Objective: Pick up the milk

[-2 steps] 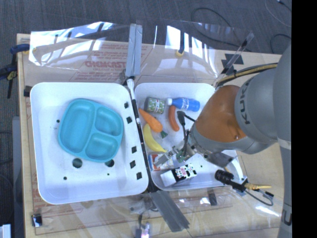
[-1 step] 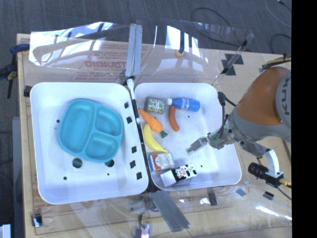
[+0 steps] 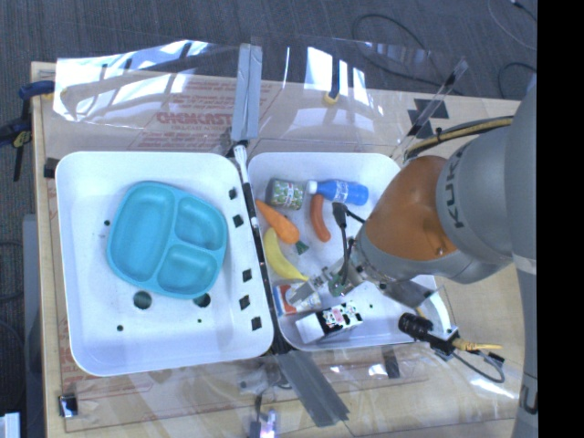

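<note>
Two shallow white bins side by side on the table (image 3: 109,99). In the left bin (image 3: 82,336), a blue divided plate (image 3: 169,238), lying flat near the middle.

In the right bin (image 3: 374,164), a crowd of small things. At the far end, a small green jar (image 3: 285,193) on its side and, just beside it, a clear bottle with a blue label (image 3: 339,191), also lying down. Nearer, a carrot (image 3: 279,223) set at a slant, a second orange piece, perhaps a sausage (image 3: 320,219), and a banana (image 3: 281,257) curving along the bin's left wall. At the near end, the milk (image 3: 339,318), a small black-and-white spotted carton lying tipped over close to the near wall.

Reaching in from the right, the grey arm with its orange band (image 3: 406,222), covering much of the bin's right side. At its tip, the hand (image 3: 319,288), low in the bin, just above the milk and between it and the banana. Cannot tell how the hand is set: too small and cluttered there, with some small red and white item (image 3: 290,294) just beside it. Milk apparently still on the bin floor, not lifted.
</note>
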Available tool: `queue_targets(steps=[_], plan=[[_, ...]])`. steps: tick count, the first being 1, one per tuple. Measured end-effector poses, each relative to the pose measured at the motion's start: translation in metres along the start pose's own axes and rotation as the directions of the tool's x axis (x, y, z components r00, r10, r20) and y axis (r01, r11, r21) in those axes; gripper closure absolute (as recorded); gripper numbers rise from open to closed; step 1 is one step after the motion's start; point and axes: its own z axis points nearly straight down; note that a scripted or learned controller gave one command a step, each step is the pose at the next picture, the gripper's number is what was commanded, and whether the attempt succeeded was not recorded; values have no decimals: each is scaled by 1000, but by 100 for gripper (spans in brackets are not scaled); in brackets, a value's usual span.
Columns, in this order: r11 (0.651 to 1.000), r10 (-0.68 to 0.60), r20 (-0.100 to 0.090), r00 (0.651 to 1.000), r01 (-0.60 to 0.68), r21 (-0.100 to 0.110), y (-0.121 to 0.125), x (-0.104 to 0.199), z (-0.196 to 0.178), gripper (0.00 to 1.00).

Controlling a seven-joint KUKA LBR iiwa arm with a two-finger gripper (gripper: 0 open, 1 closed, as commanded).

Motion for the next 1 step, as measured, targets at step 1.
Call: queue_targets(steps=[1], plan=[[987,158,-5,987,-158,9,-23,-35,-76,0]])
